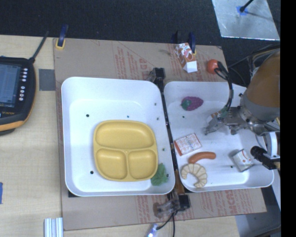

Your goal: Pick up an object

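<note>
The right bin (222,184) holds a purple grape bunch (191,103), a flat red-and-white packet (187,143), an orange sausage (202,157), a tan croissant (195,174) and a small grey can (241,159) on its side. My gripper (213,123) hovers over the middle of this bin. It is right of the packet, below the grapes and above the sausage. Its fingers stand apart, open, with nothing between them.
The left bin (74,98) carries a yellow divided plate (125,149) and a green broccoli piece (160,175) at its front right corner. Behind the right bin lie a small carton (186,57) and a red ball (213,65). A control pendant (7,90) sits far left.
</note>
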`<state>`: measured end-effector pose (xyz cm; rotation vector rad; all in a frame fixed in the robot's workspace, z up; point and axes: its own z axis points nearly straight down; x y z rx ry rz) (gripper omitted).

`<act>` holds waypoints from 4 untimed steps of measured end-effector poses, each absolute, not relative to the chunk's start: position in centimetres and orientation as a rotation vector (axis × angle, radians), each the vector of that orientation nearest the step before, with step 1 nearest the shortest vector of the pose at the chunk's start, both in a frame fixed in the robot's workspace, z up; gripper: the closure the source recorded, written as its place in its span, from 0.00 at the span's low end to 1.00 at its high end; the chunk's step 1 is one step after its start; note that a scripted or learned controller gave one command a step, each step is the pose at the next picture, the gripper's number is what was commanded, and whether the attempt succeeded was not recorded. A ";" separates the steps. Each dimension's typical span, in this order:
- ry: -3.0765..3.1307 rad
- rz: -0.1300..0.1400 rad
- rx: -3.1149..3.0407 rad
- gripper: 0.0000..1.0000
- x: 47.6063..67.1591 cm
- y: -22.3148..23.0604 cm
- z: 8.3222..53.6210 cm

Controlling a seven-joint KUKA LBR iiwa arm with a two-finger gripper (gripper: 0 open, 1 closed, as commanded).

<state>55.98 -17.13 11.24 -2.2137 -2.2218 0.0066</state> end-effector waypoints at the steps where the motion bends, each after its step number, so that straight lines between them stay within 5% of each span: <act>1: -2.222 -0.007 -2.203 0.00 63.4 -20.6 11.5; 2: -2.224 -0.012 -2.206 0.00 65.9 -20.6 11.5; 3: -2.228 -0.002 -2.213 0.00 65.7 -8.8 19.3; 4: -2.237 -0.010 -2.223 0.00 66.1 -11.3 11.3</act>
